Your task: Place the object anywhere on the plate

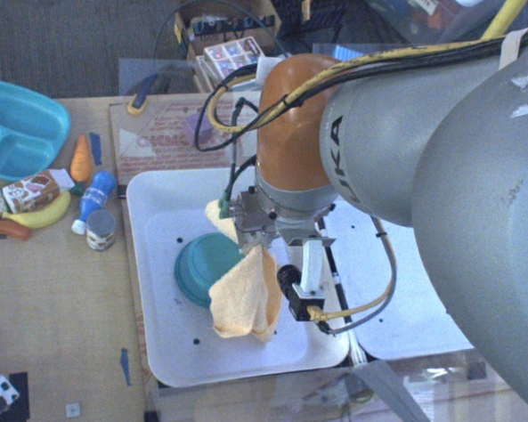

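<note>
The grey KUKA arm (440, 177) sits closest to the camera, reaching in from the right and covering much of the right bin (423, 330). Its orange band (294, 115) sits above the wrist, with yellow and black cables looping around it. Below the wrist, the gripper (259, 242) hangs over the left bin (165, 345), and a yellow cloth (244, 296) droops from between its fingers, so it is pinching the cloth at its upper edge. The cloth hangs down toward the near side and drapes across the right part of a teal plate (201, 267), which lies in the left bin, touching or just above its rim; which of the two cannot be told.

To the left of the bins, on the wooden bench (57, 334), lie a banana (41, 213), a small can (100, 230), a blue-capped bottle (94, 198), a carrot (81, 159) and, farther off, a blue divided tray (14, 127).
</note>
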You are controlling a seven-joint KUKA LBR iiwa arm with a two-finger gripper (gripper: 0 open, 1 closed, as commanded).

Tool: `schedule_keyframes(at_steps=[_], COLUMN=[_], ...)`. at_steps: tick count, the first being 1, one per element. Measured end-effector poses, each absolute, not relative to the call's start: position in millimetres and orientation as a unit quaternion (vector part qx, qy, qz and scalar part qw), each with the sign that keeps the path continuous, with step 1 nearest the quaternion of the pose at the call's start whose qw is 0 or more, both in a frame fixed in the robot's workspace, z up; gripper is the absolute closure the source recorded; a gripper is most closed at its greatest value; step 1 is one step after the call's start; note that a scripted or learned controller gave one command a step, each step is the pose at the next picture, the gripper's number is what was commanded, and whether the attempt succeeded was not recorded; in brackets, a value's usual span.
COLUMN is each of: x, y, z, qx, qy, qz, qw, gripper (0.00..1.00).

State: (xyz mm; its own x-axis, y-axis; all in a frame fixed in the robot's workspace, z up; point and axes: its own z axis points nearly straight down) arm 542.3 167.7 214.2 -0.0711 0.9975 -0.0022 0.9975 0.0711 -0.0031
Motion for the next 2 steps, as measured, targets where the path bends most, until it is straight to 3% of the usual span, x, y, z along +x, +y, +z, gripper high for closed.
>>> schedule_keyframes(at_steps=[1, 2], x=[564.7, 575.2], y=[136, 110], z=[153, 110], qx=[-0.628, -0.563], qy=[-0.778, -0.827], qz=[0.0028, 0.0016], qw=[0.002, 0.002], gripper=[1.0, 1.0])
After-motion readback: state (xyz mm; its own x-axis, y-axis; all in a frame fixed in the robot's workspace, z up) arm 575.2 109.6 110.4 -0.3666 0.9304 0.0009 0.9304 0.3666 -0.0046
